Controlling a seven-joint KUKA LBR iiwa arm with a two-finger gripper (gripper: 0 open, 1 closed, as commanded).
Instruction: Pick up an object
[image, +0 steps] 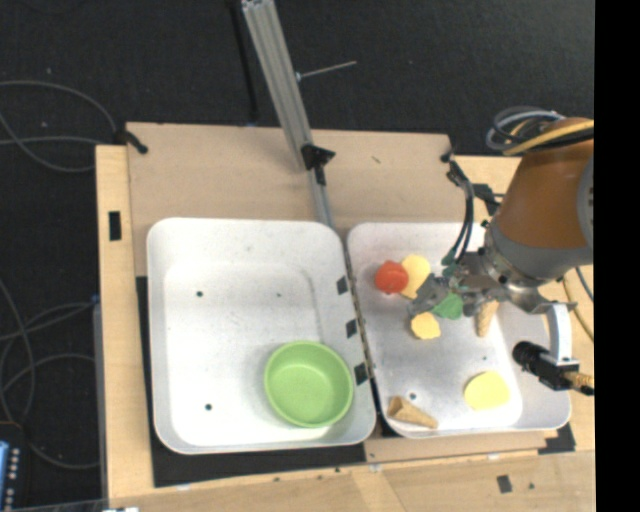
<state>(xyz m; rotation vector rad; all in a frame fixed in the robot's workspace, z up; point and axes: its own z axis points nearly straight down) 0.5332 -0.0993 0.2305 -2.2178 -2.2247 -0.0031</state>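
Now my gripper (452, 300) hangs low over the right-hand shallow white bin (400, 240).
Whether my jaws are apart or closed on anything, I cannot tell. A small green object (449, 307) lies right at my tip; a red ball (390, 277) and a yellow lump (416, 270) sit just beside it, a yellow piece (426, 326) nearby. Crowding is my worry: I may nudge neighbours or pinch two things at once.
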